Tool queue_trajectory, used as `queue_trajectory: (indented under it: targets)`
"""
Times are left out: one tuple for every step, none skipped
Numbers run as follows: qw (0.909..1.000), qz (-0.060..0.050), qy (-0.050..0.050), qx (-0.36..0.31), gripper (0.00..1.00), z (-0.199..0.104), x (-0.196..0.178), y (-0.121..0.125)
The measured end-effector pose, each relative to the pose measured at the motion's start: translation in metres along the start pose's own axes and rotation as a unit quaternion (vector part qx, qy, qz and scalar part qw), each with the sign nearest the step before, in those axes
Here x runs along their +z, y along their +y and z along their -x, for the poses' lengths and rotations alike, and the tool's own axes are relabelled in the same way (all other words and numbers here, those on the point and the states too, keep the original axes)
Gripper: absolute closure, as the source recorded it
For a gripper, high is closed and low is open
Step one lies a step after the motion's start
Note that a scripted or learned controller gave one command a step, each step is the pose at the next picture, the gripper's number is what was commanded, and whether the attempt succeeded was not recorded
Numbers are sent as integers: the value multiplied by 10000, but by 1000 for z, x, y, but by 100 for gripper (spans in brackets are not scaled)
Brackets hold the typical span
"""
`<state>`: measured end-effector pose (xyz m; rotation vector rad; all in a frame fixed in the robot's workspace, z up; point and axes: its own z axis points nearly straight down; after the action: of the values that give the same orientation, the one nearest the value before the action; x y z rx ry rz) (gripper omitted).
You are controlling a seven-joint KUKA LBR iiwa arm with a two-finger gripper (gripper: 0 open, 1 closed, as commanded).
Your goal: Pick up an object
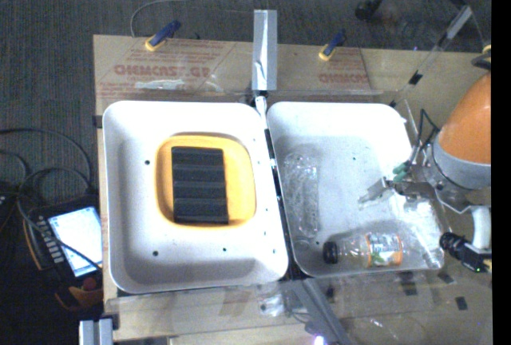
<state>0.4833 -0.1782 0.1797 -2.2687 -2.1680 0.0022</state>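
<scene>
So the arm (471, 136) is hanging over the right edge of the right bin (335, 116), and its gripper (399, 185) sits low near that wall, just above the plastic bottle (371, 249). Whether the tool is released or clenched, I honestly can't tell from this angle, and nothing shows between its tips. The bottle lies on its side along the front wall, dark cap pointing left, probably just where it rolled to rest. Beside it, toward the divider, there's a crumpled clear plastic thing (302, 190) lying flat. Over in the left bin (120, 176) a yellow tray with a black ribbed insert (204, 182) sits dead center. Both bins rest on a cardboard-covered bench (184, 64) with clamps at the back, grey carpet and cables around it.
</scene>
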Motion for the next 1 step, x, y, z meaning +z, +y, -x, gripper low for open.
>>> queue_trajectory:
  targets:
    - [9997,5,-6,-249,0,35,20,2]
